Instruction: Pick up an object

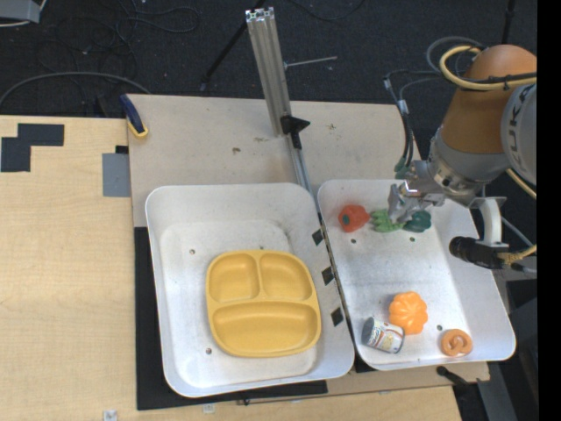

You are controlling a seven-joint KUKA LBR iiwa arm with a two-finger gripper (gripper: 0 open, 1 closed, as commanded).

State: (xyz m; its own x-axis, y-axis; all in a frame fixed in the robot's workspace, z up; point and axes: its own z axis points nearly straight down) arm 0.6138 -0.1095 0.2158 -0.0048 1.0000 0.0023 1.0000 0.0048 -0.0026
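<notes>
The tool (405, 207), a metal two-finger piece below the grey arm's orange band, hangs low over the upper part of the right shallow white bin (478, 323), at the right of the frame. Whether it stands apart or together cannot be told. Just beside its tip lie a small green leafy plastic toy (384, 222) and a dark teal piece (421, 221); contact cannot be judged. Left of those sits a red-orange round toy (353, 217). Near that bin's lower edge lie an orange pumpkin-shaped toy (408, 312), a small tipped-over can (383, 336) touching it, and an orange ring (456, 343). The left white bin (175, 235) carries a yellow divided plate (261, 303) on the pale surface (61, 261).
</notes>
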